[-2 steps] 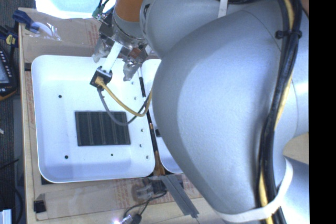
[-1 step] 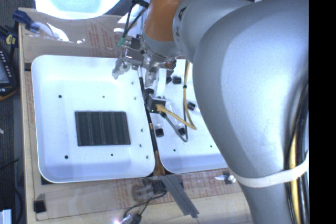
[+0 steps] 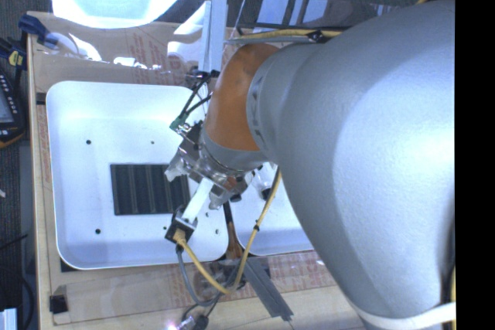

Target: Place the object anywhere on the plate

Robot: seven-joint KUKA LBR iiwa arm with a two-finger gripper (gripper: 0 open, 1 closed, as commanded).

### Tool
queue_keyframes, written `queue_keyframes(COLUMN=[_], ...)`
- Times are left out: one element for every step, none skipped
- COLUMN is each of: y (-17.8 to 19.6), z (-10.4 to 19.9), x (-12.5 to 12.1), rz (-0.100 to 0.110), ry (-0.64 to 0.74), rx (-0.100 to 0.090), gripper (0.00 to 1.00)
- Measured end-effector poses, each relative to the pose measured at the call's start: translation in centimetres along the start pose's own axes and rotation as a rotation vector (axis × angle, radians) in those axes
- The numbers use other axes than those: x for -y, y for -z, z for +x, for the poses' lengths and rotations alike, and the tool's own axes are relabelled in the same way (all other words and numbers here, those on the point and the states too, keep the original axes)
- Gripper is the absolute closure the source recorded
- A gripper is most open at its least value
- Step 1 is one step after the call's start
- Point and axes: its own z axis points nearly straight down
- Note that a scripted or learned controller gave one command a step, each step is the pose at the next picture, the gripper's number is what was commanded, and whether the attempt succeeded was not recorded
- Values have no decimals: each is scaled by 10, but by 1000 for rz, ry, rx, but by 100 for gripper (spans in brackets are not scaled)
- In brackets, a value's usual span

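A dark ribbed rectangular plate (image 3: 139,189) lies flat in the left white bin (image 3: 77,120), near its middle. My gripper (image 3: 186,170) hangs over the plate's right edge, under the orange band of the wrist (image 3: 232,104). The wrist hides its lower end. A narrow brown thing (image 3: 230,234) shows just below the wrist, near the front rims where the two bins meet. I cannot tell what it is or whether it is held.
The large grey arm covers almost all of the right bin (image 3: 278,232). Clutter and a bright reflective sheet (image 3: 108,0) lie behind the bins. A wooden bench edge (image 3: 116,286) runs along the front.
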Motion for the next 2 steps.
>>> queue_keyframes(y=[-6, 2], z=[115, 74], x=[16, -55], rz=[-4, -4], ry=[261, 141], rx=[-2, -2], gripper=[100, 100])
